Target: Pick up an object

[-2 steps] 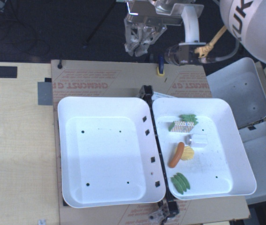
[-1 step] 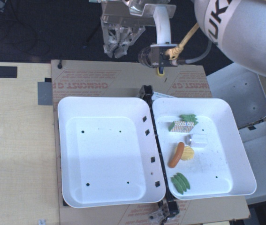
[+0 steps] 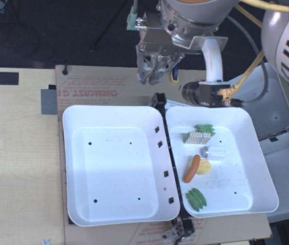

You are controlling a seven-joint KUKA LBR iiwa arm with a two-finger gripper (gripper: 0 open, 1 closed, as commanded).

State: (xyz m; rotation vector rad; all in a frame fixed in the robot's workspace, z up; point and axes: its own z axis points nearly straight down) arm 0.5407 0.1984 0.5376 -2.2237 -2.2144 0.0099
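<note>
Approach phase, by judgement: nothing is grasped, and the descent toward an object is not yet begun.

Left bin (image 3: 78, 162): shallow, smooth white plastic with rounded corners, resting on a brown board on the pale wood-grain worktop (image 3: 17, 162).

Gripper (image 3: 153, 74): raised above the far edge of the bins, near the black clips joining them. The fingers hang as a grey cluster carrying no object; whether they are spread or closed cannot be determined.

Right bin (image 3: 259, 188): same construction, holding all candidate objects, grouped in its left half.
- Orange sausage-shaped piece (image 3: 191, 168): elongated, smooth, lying at a slant, touching a small yellow piece (image 3: 204, 167).
- Green pod-shaped piece (image 3: 196, 199): ribbed, lying apart near the front.
- Pale patterned block (image 3: 197, 137): flat, just beside a green leafy piece (image 3: 205, 129).
- Small white item (image 3: 213, 151): barely distinct from the floor.

Next move, by judgement: shift toward the right bin, centre over one object and lower. The green pod-shaped piece stands clear of its neighbours and offers the least obstructed grasp.
</note>
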